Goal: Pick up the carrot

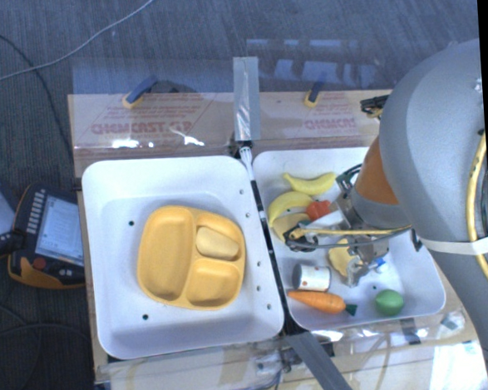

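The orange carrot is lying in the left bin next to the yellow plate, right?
Not quite. The carrot is lying in the right bin, near its front edge, beside a small white cup and a green ball. The yellow plate sits in the left bin. The camera view shows this.

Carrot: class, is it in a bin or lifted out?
In. The carrot lies flat on the right bin's floor, near its front edge.
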